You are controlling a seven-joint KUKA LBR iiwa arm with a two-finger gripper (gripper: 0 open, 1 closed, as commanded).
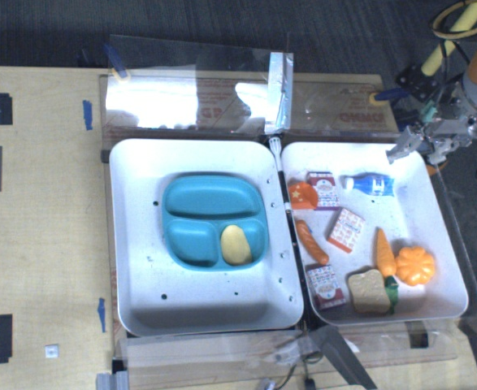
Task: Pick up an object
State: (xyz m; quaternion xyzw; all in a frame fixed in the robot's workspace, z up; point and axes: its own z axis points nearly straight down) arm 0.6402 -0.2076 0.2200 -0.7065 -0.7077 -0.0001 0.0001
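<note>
My gripper [423, 143] hangs over the far right corner of the right bin [445, 218], just past the blue bottle [371, 185]. Nothing shows in its grasp. Several toy foods lie in this bin: a red tomato [303, 194], a red-and-white carton [324, 190], a tilted small carton [346, 230], a sausage [311, 242], a carrot [383, 253], an orange pumpkin [415, 266], a bread slice [369, 291] and a second carton [326, 285].
The left bin [132, 218] holds a blue divided plate [214, 205] with a yellow potato [236, 244] in its near right compartment. A clear plastic panel [197, 96] stands behind the bins. Yellow and black cables [457, 23] hang at the top right.
</note>
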